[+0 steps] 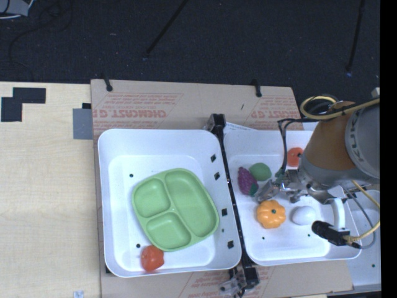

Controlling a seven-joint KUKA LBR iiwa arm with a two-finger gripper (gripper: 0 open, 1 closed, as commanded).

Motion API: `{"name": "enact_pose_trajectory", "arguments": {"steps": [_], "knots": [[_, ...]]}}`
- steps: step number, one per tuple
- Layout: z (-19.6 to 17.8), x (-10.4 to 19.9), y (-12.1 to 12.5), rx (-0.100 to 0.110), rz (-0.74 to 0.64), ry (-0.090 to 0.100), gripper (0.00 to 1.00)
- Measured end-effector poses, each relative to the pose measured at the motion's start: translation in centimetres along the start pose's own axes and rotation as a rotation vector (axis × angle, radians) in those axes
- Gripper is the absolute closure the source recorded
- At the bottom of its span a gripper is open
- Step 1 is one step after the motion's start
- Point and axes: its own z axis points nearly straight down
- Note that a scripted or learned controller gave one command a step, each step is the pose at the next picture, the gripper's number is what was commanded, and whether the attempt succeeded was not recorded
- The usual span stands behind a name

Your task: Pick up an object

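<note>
The right bin point(282, 253) holds an orange pumpkin-like toy point(271, 214), a white egg-shaped object point(304, 215), a purple grape cluster point(247, 180), a green round piece point(260, 171) and an orange item point(294, 156) partly behind the arm. My gripper point(277, 188) hangs low over this bin, just above the pumpkin toy and right of the grapes. Nothing shows between its fingers.
The left bin point(118, 148) carries a green three-compartment plate point(175, 208) and a red tomato-like piece point(152, 258) near its front wall. A black divider clamp point(227, 191) runs between the bins. Cables and a black fitting point(332, 233) lie at the right bin's right side.
</note>
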Motion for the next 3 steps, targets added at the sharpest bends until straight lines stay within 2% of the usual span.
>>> {"name": "enact_pose_trajectory", "arguments": {"steps": [1, 3], "knots": [[-1.3, -0.1, 0.0, -0.001, 0.004, 0.000, 1.00], [-9.9, -0.5, -0.2, -0.008, 0.003, -0.003, 1.00]]}}
